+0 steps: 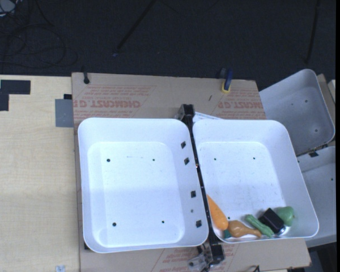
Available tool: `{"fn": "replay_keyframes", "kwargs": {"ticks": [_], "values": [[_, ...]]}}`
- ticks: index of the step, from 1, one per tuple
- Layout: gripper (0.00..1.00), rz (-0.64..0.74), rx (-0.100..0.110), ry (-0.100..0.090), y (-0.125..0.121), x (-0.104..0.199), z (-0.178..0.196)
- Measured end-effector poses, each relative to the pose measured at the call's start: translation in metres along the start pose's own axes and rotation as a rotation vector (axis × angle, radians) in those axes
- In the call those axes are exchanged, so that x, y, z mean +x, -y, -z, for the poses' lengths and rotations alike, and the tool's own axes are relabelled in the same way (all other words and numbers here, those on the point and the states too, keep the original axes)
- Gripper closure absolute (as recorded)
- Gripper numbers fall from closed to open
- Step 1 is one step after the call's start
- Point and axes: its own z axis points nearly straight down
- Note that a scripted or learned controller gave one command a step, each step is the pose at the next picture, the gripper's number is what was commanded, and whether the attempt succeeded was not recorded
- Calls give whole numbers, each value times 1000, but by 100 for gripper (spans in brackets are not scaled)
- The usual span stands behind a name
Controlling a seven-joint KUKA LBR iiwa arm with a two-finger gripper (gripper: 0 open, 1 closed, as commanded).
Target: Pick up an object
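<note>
We see the carrot (216, 211) in the right bin (243, 132), low against its left wall, its long axis slanting from upper left to lower right. Beside it, along the bottom edge, lie green pieces (259, 224) and a black block (271, 220). Both bins sit on cardboard (130, 95) over a pale wooden bench (28, 169), with dark floor and cables (22, 38) across the top.

Dark floor (158, 27) w/ cables (28, 44)

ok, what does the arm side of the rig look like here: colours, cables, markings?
At the right, where the arm reaches in: pale grey metal panels with rounded corners and small dark holes, beside the right bin. Thin cables trail over the black floor at top left.
</note>
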Motion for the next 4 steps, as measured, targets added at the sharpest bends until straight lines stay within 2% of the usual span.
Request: {"fn": "replay_keyframes", "kwargs": {"ticks": [1,2,4], "values": [[100,2,6,-1,-26,-1,-6],[100,-4,8,-3,-4,-2,-5],[100,3,6,-1,-25,0,-6]]}}
